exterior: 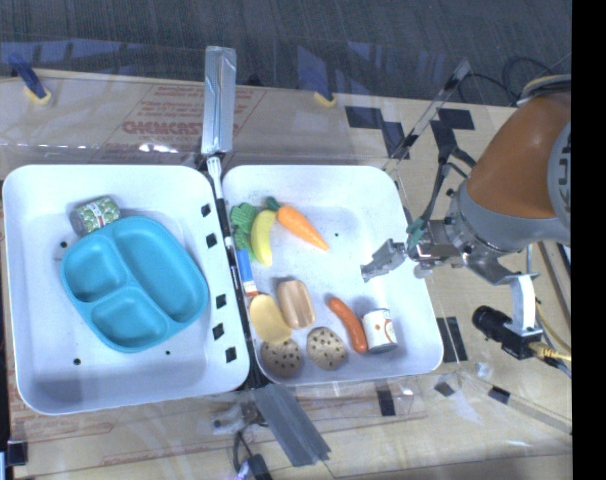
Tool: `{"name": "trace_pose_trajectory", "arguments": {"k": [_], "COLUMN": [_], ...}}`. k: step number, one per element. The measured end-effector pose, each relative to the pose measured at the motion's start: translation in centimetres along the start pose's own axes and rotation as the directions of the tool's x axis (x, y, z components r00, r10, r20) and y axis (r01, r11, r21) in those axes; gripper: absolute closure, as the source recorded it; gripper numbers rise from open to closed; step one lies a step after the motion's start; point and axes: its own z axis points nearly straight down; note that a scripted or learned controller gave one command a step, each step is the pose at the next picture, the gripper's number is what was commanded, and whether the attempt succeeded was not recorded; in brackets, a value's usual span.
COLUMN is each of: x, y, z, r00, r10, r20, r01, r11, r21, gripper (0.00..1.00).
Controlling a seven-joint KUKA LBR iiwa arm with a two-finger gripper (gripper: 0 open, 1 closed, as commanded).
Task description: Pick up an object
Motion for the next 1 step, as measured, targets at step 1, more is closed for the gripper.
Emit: {"name": "trace_pose_trajectory", "arguments": {"k": [1], "x": [1.60], "y": [-1.84], "z": [7.76], "r00": [1.000], "r10": [-0.019], "r20": [-0.001], "r01": [0.019], "r11": [1.000], "r21": [0.004], "gripper": [0.00]}}
